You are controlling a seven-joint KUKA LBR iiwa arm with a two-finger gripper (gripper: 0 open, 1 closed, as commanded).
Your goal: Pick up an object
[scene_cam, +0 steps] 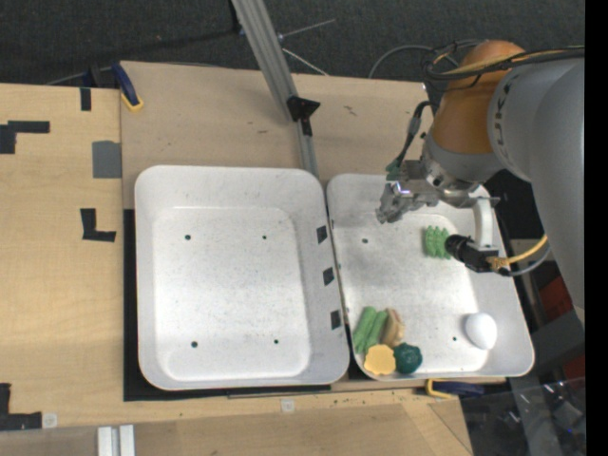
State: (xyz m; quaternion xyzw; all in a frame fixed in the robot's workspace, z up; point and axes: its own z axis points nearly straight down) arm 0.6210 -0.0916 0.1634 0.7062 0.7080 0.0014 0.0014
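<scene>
I can't tell the claw's point(391, 209) state; it hangs over the right bin's point(353, 198) far-left bare floor, objects nearer.

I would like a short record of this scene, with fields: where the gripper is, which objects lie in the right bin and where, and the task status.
gripper: above the far part of the right bin, nothing visible between its fingers
right bin near edge: green long piece, yellow piece, dark green piece
right bin near right corner: white ball
right bin right side: green ridged piece
task status: no object picked up yet
</scene>
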